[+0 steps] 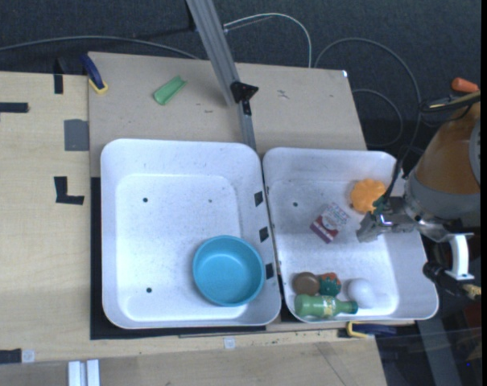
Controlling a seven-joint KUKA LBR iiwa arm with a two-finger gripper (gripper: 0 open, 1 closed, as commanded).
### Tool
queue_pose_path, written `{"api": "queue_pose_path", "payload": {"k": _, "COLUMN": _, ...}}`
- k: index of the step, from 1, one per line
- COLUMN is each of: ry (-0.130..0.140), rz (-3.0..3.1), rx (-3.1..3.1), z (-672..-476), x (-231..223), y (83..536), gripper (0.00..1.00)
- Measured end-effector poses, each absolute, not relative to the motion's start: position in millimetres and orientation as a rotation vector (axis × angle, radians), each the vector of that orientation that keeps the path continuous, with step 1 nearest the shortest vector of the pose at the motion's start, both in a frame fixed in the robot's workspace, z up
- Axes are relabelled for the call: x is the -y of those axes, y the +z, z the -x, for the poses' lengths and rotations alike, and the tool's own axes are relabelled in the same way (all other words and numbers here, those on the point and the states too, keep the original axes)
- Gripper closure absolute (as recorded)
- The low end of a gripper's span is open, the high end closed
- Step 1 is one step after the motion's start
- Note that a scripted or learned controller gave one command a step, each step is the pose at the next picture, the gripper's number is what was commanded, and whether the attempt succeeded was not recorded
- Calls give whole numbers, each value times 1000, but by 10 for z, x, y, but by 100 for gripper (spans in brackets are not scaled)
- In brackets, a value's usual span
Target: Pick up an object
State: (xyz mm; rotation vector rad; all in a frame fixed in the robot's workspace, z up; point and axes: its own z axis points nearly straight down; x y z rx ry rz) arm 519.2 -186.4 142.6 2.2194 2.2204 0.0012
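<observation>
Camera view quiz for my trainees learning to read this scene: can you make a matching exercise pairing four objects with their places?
Things:
1. round blue plastic bowl
2. orange lumpy object
3. green plastic bottle
4. small green block

Places:
A. near edge of the right bin
B. on the board beyond the bins
C. left bin
D. far part of the right bin, beside the gripper

Pairs: 1-C, 2-D, 3-A, 4-B

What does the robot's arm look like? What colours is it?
The arm is chunky and rounded. It is grey, with a wide orange band above the wrist and a small orange bit higher up. At its end is a little grey metal gripper. Thin dark cables loop near the arm's top, and a white part with black pieces sits lower down.
</observation>
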Motion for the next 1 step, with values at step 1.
{"api": "queue_pose_path", "payload": {"k": 1, "ry": 2, "rz": -2217, "rx": -2219, "z": -5172, "x": 1930, "y": 2031, "gripper": 100}}
